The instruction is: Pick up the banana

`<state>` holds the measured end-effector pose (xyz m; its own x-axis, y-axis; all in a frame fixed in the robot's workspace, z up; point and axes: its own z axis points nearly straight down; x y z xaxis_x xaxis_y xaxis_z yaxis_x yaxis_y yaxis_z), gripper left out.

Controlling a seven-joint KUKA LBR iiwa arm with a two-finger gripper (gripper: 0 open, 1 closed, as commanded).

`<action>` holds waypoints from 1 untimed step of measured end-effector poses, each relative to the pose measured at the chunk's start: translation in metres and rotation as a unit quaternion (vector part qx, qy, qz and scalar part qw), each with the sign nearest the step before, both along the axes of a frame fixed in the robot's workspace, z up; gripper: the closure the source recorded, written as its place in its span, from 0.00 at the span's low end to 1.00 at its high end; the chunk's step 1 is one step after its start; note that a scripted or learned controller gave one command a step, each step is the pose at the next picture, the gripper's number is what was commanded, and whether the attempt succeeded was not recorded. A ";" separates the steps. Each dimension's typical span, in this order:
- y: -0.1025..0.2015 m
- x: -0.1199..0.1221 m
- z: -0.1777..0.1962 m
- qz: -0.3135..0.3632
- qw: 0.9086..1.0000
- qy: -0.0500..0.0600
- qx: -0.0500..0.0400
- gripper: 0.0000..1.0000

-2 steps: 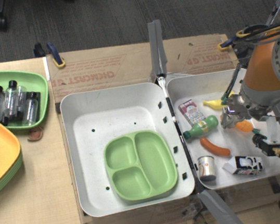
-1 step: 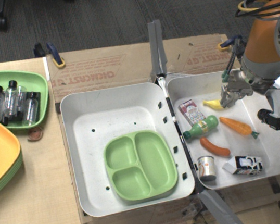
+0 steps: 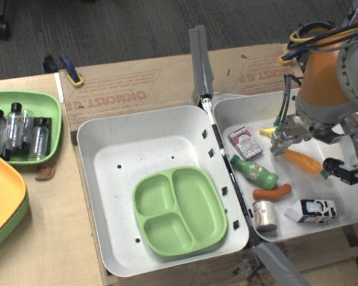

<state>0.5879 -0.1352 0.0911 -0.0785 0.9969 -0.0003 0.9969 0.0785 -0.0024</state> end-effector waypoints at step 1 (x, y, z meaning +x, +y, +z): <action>-0.027 0.019 0.019 0.003 1.000 -0.002 -0.001 1.00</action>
